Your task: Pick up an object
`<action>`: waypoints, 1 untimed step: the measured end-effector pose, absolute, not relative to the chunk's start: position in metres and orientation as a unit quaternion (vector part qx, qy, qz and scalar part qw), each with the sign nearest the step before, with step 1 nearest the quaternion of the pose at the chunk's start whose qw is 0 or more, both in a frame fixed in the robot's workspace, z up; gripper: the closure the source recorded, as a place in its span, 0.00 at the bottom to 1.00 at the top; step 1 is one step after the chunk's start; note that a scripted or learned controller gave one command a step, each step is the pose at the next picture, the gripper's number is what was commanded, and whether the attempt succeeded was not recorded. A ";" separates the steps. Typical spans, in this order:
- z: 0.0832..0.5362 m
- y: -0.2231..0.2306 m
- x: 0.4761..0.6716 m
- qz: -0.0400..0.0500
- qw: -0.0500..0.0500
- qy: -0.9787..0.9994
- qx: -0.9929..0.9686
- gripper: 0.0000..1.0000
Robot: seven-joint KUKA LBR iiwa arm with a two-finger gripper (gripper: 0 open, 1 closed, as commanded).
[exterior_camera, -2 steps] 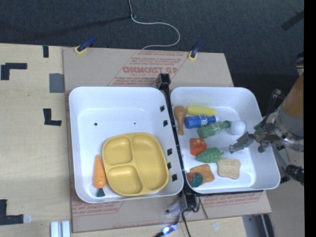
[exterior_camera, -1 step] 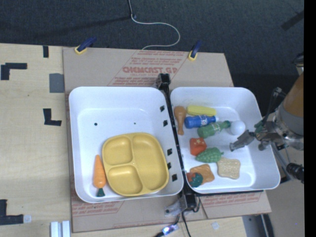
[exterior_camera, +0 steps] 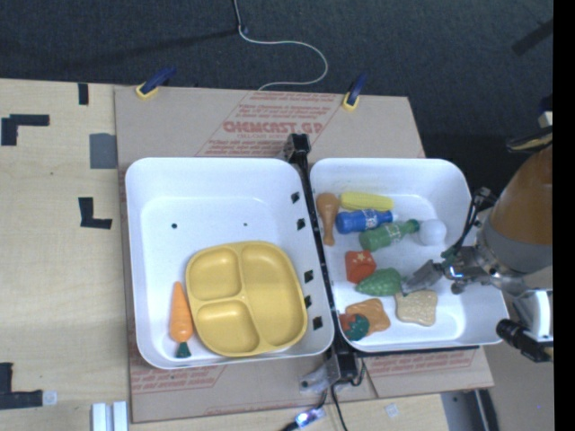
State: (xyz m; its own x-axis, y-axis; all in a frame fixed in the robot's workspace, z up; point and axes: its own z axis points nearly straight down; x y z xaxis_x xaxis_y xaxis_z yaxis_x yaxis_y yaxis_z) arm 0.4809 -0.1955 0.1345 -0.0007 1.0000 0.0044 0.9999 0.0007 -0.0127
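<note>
Toys crowd right bin (exterior_camera: 449, 182); gripper (exterior_camera: 422, 281) low among them near cracker (exterior_camera: 418, 308), opening unclear.

A wooden bench (exterior_camera: 54, 268) bears cardboard (exterior_camera: 269, 124) under two bins (exterior_camera: 144, 187).

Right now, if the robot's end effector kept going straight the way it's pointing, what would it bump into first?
Probably the dark green leafy toy vegetable. The end effector points leftward across the right white plastic bin, and that toy lies just ahead of its tip. Height is hard to judge, so it might pass above.
</note>
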 end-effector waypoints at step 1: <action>0.079 -0.195 0.480 0.002 0.003 -0.708 -0.707 0.00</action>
State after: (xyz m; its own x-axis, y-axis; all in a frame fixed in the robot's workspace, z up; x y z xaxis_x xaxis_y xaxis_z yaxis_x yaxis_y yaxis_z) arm 0.4803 -0.1949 0.0793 -0.0012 1.0000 0.0010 1.0000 0.0012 -0.0063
